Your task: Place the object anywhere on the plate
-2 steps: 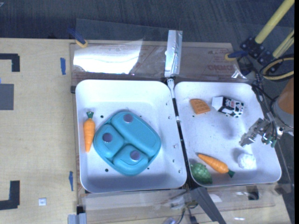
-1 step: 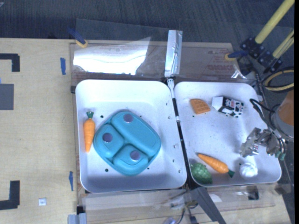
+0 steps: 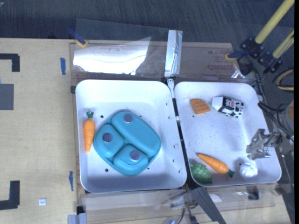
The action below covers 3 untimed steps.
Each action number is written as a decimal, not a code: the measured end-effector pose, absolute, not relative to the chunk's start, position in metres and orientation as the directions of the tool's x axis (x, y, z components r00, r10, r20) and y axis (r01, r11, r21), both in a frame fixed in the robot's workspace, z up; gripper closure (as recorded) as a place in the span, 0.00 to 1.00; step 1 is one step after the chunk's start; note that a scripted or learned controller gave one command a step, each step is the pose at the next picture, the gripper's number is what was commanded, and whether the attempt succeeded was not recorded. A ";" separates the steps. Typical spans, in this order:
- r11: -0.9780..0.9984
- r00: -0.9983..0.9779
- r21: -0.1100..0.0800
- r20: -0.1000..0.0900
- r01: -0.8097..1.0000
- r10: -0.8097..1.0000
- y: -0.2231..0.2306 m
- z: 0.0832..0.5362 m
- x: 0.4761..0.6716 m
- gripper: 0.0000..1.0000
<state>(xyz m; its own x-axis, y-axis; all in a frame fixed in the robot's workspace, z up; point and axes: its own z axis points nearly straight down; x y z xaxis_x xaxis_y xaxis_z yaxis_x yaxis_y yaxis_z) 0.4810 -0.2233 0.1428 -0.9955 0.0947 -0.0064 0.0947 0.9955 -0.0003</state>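
end effector (image 3: pixel 259 146): right bin's right edge, grip state unclear | blue plate (image 3: pixel 127 142): left bin | carrot (image 3: pixel 88 130): beside plate

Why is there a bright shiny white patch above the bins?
In the camera view, that is glare: light bouncing off the clear sheet behind the left bin. The blue plate also throws a soft shadow on the bin floor, and the gripper looks slightly blurry.

Dark carpet floor (image 3: pixel 140 3), wooden bench (image 3: pixel 32 125)
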 end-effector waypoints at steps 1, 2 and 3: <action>0.976 -0.976 -0.004 -0.016 -0.218 -0.218 -0.217 0.094 0.485 1.00; 0.815 -0.815 -0.006 -0.008 -0.579 -0.579 -0.223 0.154 0.494 1.00; 0.667 -0.667 -0.009 -0.011 -0.745 -0.745 -0.220 0.094 0.491 1.00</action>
